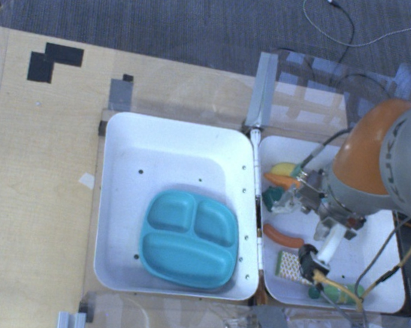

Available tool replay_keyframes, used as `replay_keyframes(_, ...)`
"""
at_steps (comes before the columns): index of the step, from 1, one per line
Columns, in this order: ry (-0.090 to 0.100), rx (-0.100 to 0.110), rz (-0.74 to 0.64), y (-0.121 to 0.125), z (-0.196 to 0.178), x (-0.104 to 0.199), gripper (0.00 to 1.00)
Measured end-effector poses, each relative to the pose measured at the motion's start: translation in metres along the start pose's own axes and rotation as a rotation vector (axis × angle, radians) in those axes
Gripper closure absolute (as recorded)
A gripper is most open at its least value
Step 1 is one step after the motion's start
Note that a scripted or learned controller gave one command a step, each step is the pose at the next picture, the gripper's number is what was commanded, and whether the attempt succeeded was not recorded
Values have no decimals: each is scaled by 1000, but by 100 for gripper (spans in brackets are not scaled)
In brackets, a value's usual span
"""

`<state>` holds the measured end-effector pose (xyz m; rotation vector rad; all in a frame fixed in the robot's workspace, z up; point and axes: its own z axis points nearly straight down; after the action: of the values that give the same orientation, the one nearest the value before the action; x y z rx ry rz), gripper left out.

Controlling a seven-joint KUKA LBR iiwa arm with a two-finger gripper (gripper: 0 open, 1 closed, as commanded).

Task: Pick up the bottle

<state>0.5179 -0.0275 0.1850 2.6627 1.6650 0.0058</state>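
In the right bin (391, 299), a small pale, translucent greenish thing (282, 201) lies near the left wall; it may be the bottle, but its shape is unclear. My gripper (305, 198) hangs low over the middle of this bin, just right of that thing and close to it. The grey arm with its orange band (366, 155) comes in from the right and covers the bin's right half.
An orange carrot-like piece (282, 181) and a yellow-green item (285, 168) lie at the right bin's back left. A red-orange sausage shape (283, 237), a green-patterned pad (289, 266) and a green item (335, 293) lie toward the front. A teal divided plate (190, 238) sits in the left bin (123, 186).
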Motion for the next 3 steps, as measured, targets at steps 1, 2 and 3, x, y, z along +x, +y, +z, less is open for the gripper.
replay_keyframes(1,-1,3,186,-60,1,58,0)
replay_keyframes(2,-2,3,429,-85,1,105,0)
replay_keyframes(3,-3,3,627,-79,46,171,0)
